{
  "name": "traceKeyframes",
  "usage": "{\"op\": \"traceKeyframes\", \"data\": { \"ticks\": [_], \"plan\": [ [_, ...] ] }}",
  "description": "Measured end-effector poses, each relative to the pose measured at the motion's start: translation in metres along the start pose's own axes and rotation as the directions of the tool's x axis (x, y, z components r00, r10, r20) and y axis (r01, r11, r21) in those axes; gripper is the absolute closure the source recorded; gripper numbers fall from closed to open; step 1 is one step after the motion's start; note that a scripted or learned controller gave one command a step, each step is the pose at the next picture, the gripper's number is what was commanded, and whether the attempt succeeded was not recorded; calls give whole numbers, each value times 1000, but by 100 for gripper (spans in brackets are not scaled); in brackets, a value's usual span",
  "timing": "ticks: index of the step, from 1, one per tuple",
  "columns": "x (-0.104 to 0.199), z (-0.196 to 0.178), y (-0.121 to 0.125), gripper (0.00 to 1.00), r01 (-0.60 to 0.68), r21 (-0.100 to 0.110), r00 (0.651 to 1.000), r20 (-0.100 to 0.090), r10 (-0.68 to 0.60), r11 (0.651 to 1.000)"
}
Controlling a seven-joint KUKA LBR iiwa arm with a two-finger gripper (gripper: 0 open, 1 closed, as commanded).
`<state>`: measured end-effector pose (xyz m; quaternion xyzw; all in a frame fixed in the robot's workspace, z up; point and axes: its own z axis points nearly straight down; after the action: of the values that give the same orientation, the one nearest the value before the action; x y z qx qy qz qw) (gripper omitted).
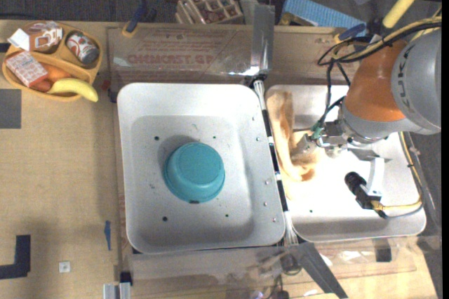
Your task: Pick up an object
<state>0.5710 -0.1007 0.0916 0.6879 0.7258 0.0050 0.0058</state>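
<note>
Reaching into the right bin (393,220), pincer (306,147) against a tan object (284,133)

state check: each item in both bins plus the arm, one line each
teal bowl: upside down, near the middle of the left bin, untouched
tan cloth: crumpled along the left wall of the right bin
arm: reaching over the right bin
claw: low at the cloth, grip unclear
</note>
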Motion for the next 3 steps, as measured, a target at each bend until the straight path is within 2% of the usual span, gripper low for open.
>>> {"op": "traceKeyframes", "data": {
  "ticks": [1,2,3],
  "plan": [
    [-21,1,21,0,15,1,1000,-1,-15,1000],
    [-7,1,39,0,120,1,993,3,-120,993],
    [2,-33,0,0,-321,18,947,4,321,947]
  ]
}}
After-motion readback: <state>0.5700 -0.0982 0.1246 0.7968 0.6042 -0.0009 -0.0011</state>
